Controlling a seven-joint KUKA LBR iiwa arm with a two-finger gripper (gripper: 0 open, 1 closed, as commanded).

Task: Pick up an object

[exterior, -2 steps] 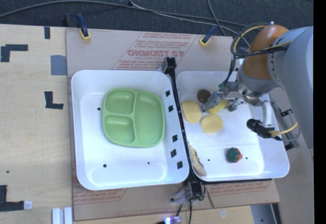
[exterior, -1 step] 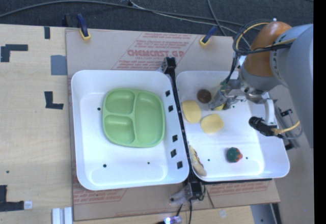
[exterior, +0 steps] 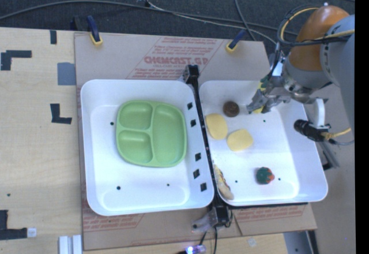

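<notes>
Arm is reaching in over the right bin [exterior: 288, 149], gripper [exterior: 258, 106] hanging above its back edge; can't tell how it's set. Left bin [exterior: 98, 131] sitting well off to its left, holding a green divided plate [exterior: 151, 133]. Just left of gripper: brown round object [exterior: 231, 109]. Below-left: two yellow pieces [exterior: 217, 126] [exterior: 240, 140], nothing blocking. Further below: green-red ball [exterior: 264, 175]. Cardboard sheet [exterior: 173, 56] printing partly reading "CHEMCAST".

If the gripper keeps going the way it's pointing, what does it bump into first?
Probably the brown round thing: the gripper points left and down toward it in the right bin. Its height is hard to judge, so it might meet the bin floor first.
</notes>
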